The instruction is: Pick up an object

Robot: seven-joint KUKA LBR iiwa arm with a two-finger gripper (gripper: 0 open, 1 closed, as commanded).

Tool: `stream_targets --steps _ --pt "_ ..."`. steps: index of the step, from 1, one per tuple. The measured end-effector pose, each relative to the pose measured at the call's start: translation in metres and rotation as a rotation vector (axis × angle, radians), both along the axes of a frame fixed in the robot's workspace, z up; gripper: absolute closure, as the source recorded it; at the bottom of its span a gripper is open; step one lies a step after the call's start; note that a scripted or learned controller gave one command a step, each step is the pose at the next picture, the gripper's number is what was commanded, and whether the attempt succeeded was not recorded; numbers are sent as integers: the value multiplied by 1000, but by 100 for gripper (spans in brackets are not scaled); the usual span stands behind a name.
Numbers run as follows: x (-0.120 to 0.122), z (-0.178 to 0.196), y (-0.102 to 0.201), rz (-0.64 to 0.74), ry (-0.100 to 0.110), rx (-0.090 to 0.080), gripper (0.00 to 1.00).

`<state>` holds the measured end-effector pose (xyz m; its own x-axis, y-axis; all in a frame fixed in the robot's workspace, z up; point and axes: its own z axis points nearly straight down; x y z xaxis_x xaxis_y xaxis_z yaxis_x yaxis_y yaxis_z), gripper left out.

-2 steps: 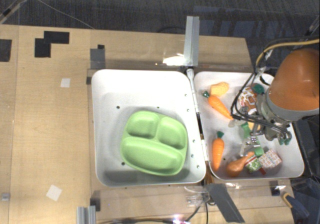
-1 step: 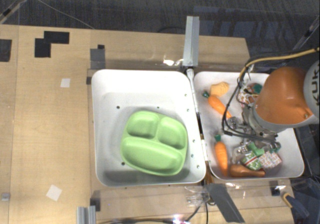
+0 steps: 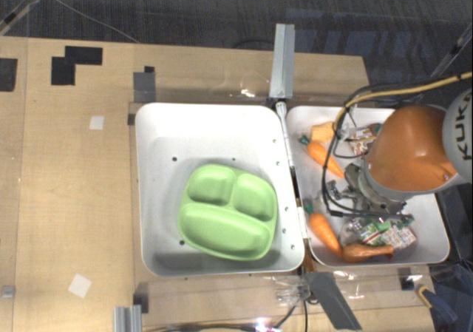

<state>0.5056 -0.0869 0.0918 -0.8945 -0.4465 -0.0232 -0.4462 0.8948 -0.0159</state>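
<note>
My arm, with its orange band, hangs over the right bin and hides the gripper below it. Around it lie several objects: an orange carrot at the bin's front left, another carrot further back, a tan piece near the back wall, a reddish-orange sausage-like piece along the front wall, and a crinkled green-and-white wrapper just under the wrist.
A green three-compartment plate lies in the left bin. A metal divider post stands behind the gap between the bins. Cables loop from the arm over the right bin's back edge.
</note>
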Motion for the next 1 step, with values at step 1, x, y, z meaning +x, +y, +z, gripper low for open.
stream_targets --steps 1 --pt "5 13 3 7 -14 1 100"
